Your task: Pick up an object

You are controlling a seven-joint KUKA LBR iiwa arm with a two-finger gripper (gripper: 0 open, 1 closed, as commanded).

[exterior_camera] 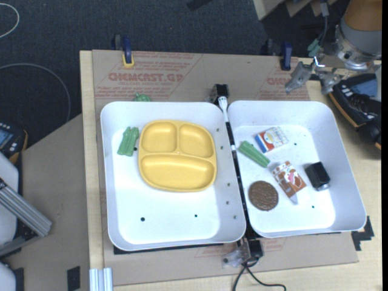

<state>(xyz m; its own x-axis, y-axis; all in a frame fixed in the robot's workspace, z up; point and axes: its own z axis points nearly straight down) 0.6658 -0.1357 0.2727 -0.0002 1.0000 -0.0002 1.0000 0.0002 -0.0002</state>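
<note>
the gripper (301, 76) hovers at one o'clock above the right bin (339, 214); finger state: cannot tell. the nearest object, a small carton (271, 139), lies toward seven o'clock, long axis roughly crosswise.

arm: enters at upper right, orange band above wrist | hand (301, 76): raised, pointing left, holding nothing
</note>
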